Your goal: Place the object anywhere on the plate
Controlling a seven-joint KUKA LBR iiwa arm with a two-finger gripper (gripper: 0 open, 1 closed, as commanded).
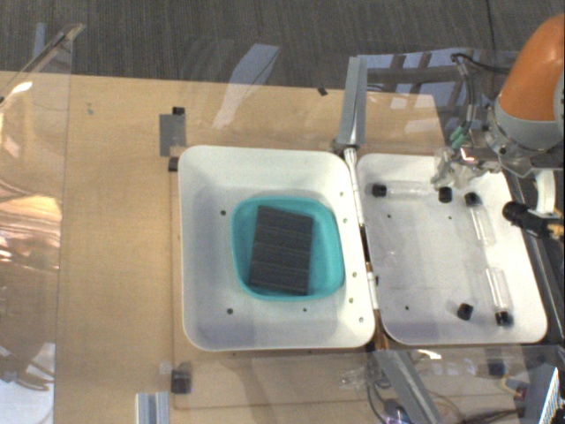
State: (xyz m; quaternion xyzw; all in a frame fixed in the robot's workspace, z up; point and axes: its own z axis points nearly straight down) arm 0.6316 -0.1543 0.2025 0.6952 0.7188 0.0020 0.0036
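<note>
A dark grey ridged rectangular object (282, 250) lies flat on the teal plate (240, 237), near the plate's middle, in the left bin (199, 237). My gripper (457, 155) hangs at the far upper edge of the right bin (424, 263), below the arm's orange band (534, 69). It is well away from the plate and the object. Cables and wrist parts crowd the gripper, so its state is unclear.
Several clear tubes with black caps lie in the right bin, one along the top (402, 188) and others down the right side (496, 290). A small black piece (464, 310) sits near its lower right. A metal divider post (353, 104) stands between the bins.
</note>
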